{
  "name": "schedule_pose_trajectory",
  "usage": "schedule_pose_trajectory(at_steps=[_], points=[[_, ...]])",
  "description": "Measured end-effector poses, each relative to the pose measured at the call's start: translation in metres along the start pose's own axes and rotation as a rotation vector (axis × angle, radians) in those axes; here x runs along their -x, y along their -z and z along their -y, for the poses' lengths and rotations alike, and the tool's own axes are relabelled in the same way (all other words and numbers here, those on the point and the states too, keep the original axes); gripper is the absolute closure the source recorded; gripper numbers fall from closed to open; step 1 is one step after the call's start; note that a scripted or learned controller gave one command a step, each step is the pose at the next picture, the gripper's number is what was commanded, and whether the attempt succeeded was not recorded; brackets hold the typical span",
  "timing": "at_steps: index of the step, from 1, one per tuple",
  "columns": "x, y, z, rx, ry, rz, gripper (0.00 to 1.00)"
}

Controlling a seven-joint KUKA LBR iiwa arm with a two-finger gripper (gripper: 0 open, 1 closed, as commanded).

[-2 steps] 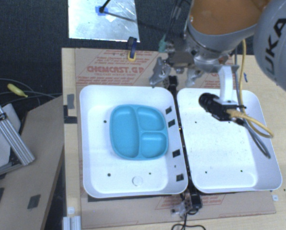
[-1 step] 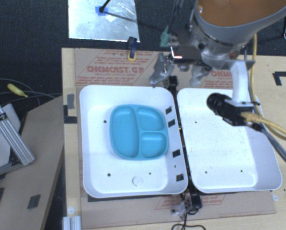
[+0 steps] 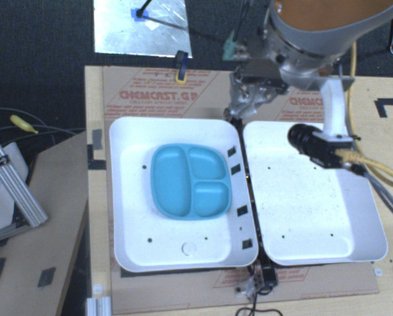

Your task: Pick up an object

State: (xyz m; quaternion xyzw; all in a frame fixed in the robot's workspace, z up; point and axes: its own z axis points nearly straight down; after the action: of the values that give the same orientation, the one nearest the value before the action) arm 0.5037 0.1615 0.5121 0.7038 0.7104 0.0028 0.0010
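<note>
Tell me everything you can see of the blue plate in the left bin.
The blue plate is a rounded-square divided dish, plastic by its look, with three compartments: one long on the view's left, two smaller on the right. It lies flat, right way up, near the middle of the left bin, resting on the bin floor. The gripper is apart from it, at the bins' far edge.

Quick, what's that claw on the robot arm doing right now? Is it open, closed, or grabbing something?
Gripper: cannot be told. It sits at the far edge between the two bins, away from the blue plate.
</note>
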Motion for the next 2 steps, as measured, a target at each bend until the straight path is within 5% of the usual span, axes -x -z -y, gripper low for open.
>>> schedule_pose_trajectory(at_steps=[1, 2], points=[[0.028, -0.133, -0.045, -0.014, -0.013, 0.006, 1.0], [0.026, -0.113, -0.045, -0.001, -0.006, 0.001, 1.0]])
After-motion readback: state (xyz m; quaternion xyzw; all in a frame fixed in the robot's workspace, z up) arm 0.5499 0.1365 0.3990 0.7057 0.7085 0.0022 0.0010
